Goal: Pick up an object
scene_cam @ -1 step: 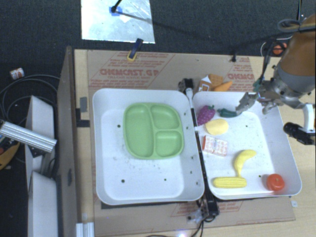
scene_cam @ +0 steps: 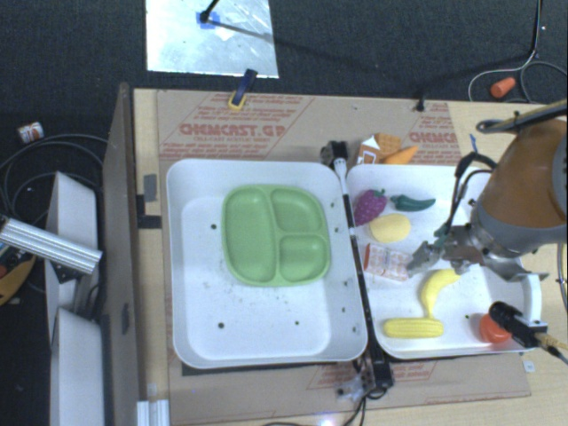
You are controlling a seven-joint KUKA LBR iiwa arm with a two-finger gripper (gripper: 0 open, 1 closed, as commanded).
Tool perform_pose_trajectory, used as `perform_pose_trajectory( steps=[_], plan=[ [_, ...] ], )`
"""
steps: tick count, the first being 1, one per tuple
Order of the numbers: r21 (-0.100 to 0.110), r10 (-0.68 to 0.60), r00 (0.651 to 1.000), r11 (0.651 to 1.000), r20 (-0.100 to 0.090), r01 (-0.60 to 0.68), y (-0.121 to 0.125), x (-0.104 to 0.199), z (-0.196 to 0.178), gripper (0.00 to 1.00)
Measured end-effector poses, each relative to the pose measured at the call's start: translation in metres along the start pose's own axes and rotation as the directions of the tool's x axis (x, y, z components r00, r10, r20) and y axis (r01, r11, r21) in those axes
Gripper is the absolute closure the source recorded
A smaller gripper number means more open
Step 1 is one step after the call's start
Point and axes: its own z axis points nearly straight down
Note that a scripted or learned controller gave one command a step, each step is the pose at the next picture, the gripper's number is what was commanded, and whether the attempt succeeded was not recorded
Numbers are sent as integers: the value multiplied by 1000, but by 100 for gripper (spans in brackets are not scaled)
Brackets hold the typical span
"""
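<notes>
Grey two-finger gripper (scene_cam: 428, 256) over right white bin (scene_cam: 461, 349) | grip state unreadable | curved yellow plastic banana (scene_cam: 435, 288) at five o'clock, long axis twelve-to-six

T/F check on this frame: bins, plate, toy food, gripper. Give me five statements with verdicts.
1. The green divided plate lies in the left bin. True.
2. The banana lies on the plate. False: it lies in the right bin, below the gripper.
3. The corn cob lies near the right bin's front edge. True.
4. The purple grapes sit in the left bin. False: right bin, beside the lemon.
5. The green pepper lies in the right bin. True.
</notes>
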Motion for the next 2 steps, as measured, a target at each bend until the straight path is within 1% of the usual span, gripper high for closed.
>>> perform_pose_trajectory(
  steps=[1, 2],
  plan=[
    [-33, 2, 1000, 999, 13, -1, -4, -19, 72, 0],
    [-45, 1, 1000, 999, 19, 0, 0, -20, 58, 100]
  ],
)
